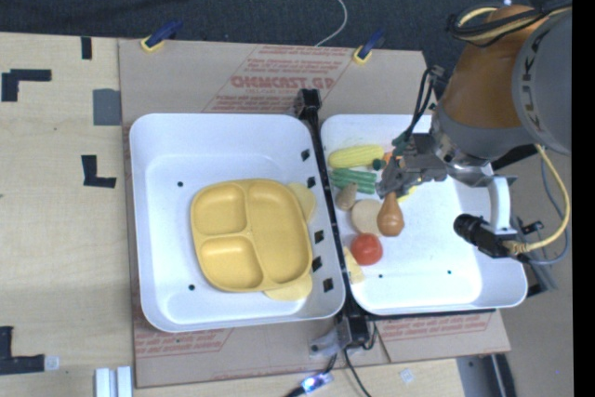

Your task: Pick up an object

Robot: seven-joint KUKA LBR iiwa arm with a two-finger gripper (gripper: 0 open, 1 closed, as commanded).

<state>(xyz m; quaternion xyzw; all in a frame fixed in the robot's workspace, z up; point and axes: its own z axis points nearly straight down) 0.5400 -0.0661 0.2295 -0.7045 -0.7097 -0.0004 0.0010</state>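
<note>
Closest to my camera, the arm's orange-banded wrist [488, 79] hangs over the right bin [483, 293]. Under it the gripper [398, 170] sits low among the toys; I can't tell its opening. A brown pear [390, 217] lies just below the tip, corn [356, 156] to its left, a tomato [366, 249] farther below. I judge this the descent-to-grasp step; next comes closing squarely on the pear.

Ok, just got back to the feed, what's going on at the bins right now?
The grey arm's gripper is down in the right white bin, over a cluster of toy foods: a brown pear-shaped piece, a yellow corn cob, a red tomato. A yellow divided plate lies in the left white bin.
</note>
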